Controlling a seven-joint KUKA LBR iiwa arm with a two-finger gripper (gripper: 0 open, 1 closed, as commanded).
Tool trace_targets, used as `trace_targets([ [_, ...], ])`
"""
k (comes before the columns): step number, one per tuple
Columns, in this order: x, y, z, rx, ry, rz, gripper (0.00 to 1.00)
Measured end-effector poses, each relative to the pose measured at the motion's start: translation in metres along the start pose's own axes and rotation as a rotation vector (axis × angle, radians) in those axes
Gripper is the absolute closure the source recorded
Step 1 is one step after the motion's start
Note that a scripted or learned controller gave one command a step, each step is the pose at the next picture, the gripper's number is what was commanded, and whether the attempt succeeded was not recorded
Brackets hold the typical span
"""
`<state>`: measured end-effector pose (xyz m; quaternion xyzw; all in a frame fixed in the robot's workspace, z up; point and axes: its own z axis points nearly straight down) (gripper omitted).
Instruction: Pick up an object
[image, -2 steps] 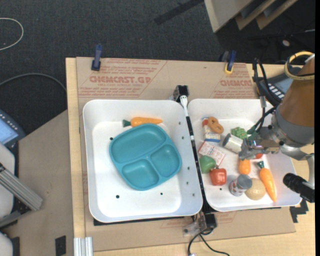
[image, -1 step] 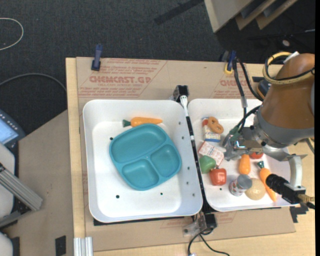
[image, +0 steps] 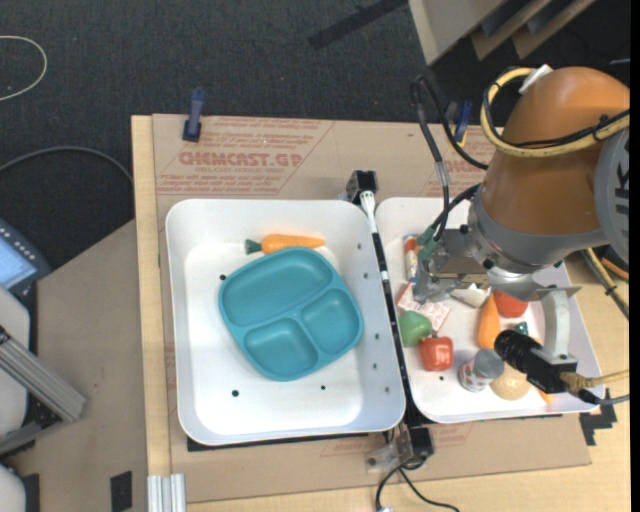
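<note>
You've got the gripper (image: 432, 285) low over the right bin (image: 470, 412), near its left wall. Whether the claw is spread or closed, you can't tell from this angle, and nothing is visibly held. Pick candidates are in that bin: green toy (image: 414, 325) and red toy (image: 436, 353) just below the claw, orange toy (image: 488, 325) beside them, beige ball (image: 509, 386) near the front rim. The left bin (image: 200, 330) has a teal divided plate (image: 290, 313) and a carrot (image: 288, 242) at the plate's far edge. Both bins sit on a cardboard sheet (image: 250, 160); dark floor (image: 100, 60) around it.
</note>
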<state>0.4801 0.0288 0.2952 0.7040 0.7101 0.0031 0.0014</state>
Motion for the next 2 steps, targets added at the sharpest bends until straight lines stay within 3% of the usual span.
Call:
trace_targets([
  [1,0.064,0.020,0.029,0.009,0.000,0.002,1.00],
  [2,0.040,0.001,-0.153,-0.014,0.002,0.008,1.00],
])
